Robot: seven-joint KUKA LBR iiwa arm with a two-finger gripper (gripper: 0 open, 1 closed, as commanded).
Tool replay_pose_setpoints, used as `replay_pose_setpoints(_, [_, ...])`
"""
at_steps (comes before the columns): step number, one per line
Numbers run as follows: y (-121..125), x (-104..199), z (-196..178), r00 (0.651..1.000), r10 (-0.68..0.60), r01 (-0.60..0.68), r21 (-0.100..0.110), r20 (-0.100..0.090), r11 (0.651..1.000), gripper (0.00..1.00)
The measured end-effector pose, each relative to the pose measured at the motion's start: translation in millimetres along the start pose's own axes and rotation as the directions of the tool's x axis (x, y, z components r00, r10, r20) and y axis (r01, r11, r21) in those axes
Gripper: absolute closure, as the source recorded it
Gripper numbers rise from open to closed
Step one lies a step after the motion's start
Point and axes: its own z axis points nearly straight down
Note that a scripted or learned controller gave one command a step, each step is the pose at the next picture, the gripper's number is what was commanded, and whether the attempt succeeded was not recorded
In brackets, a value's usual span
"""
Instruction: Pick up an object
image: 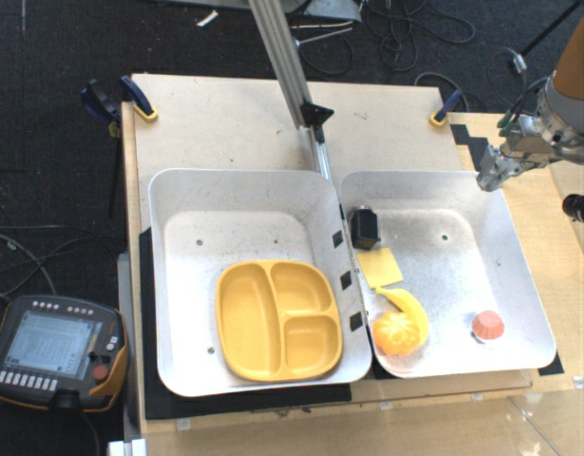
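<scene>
**Pincer above the right bin's far corner, nothing in its grip**

Where the arm comes in from the right edge, its pincer hangs over the far right corner of the right bin, pointing down and slightly leftward. Whether its fingers are spread or pressed together I cannot tell; they show as one small grey lump, and no object is seen between them.

Below and left of it, the right bin holds several things. A small black block lies near the bin's left wall, and a flat yellow square sits just beside it. Nearer the front, a banana curves around an orange, the two touching. A small red cup stands well apart from them, toward the front right corner.

Touching the right bin along its inner edge, the left bin carries a yellow divided plate with three compartments, set toward the front.

Both bins rest on a pale wooden bench, with a yellow-tipped clamp at the far left corner and another clamp at the far right. A metal pole slants up from between the bins. Around the bench the floor is dark carpet strewn with cables, and a handheld control panel lies at the lower left.

The arm's wrist is grey, its orange band at the upper right, and cables loop beside it.
</scene>
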Motion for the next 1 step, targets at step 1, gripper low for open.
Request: replay_pose_setpoints(1, [1.0,43.4,4.3,1.000,-0.004,0.004,0.007,-0.003,1.000,1.00])
